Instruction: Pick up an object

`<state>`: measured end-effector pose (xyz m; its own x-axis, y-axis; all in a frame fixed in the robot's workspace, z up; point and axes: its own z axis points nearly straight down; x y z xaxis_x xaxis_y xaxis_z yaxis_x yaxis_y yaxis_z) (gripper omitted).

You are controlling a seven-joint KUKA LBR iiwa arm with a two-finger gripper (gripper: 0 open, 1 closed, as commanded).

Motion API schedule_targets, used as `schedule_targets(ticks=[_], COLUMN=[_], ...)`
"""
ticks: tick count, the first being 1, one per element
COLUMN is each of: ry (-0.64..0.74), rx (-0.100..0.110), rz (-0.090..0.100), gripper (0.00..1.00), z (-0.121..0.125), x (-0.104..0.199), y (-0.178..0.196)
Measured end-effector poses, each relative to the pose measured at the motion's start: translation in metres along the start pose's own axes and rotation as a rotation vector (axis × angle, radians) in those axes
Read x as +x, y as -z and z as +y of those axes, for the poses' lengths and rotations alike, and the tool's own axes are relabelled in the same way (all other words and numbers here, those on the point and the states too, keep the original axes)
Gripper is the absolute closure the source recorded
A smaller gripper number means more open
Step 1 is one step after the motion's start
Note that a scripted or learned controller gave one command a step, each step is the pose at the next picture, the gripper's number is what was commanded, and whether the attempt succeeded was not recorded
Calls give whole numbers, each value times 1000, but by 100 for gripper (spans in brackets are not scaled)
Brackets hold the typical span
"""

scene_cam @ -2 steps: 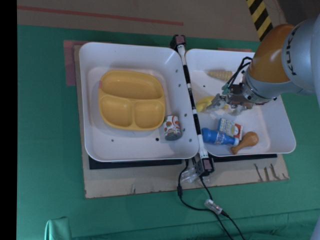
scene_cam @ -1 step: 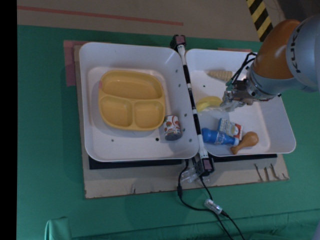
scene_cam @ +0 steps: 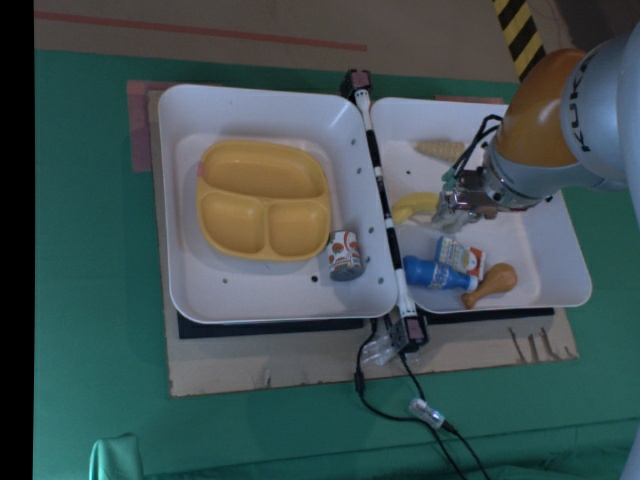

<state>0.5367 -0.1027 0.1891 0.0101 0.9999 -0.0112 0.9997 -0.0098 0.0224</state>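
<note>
White plastic makes up both shallow bins, two in all, set side by side on the green tabletop (scene_cam: 90, 268). One left bin (scene_cam: 190, 298) holds one yellow plastic plate with three compartments (scene_cam: 264, 199) and one small upright can with a red and white label (scene_cam: 345, 256), which stands just beside the plate's lower right corner. One right bin (scene_cam: 555, 258) holds five things: one pale corn cob (scene_cam: 440, 150) near the far wall, lying roughly left to right; one yellow banana (scene_cam: 413, 207) with its long axis also left to right, curved; one blue bottle with a white cap end (scene_cam: 438, 273) lying on its side, pointing from the divider toward the right; one small white and red carton (scene_cam: 460, 256) touching the bottle's upper side; and one brown toy drumstick (scene_cam: 489, 285), tilted, thick end up to the right. One grey gripper (scene_cam: 458, 206) hangs over the banana's right end; whether it is spread or pressed together I cannot tell.
</note>
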Motion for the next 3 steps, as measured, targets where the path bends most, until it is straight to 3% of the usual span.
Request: schedule_targets(ticks=[1, 2, 3], ry=[3, 0, 4], rx=[67, 53, 11], rz=[15, 11, 4], gripper=[100, 0, 0], z=[153, 154, 124], x=[-24, -24, 3], y=[-7, -7, -5])
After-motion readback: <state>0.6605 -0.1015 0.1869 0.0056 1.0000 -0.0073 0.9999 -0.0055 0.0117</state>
